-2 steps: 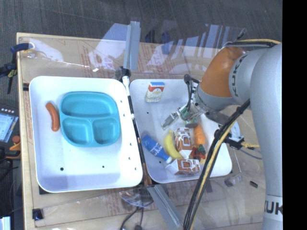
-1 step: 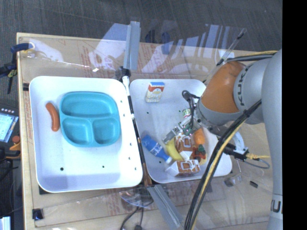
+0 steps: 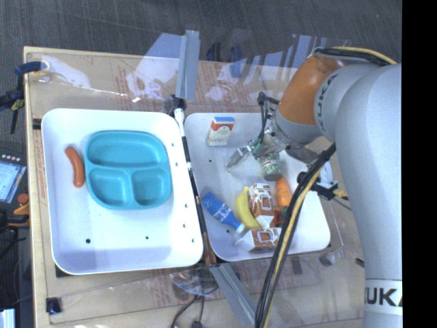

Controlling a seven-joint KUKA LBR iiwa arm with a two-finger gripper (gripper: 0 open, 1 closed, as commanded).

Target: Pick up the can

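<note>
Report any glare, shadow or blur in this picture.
Camera view: pale reflections streak the clear sheet behind the bins; a soft shadow darkens the left bin along its near edge; the gripper and can look smeared and small; the blue tray is sharp.

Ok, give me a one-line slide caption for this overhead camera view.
KUKA arm's gripper poised at the can in the right bin, amid cluttered groceries.

Fixed overhead camera, slanted down on both bins [image 3: 51,183], arm [image 3: 355,115] entering from right
</note>
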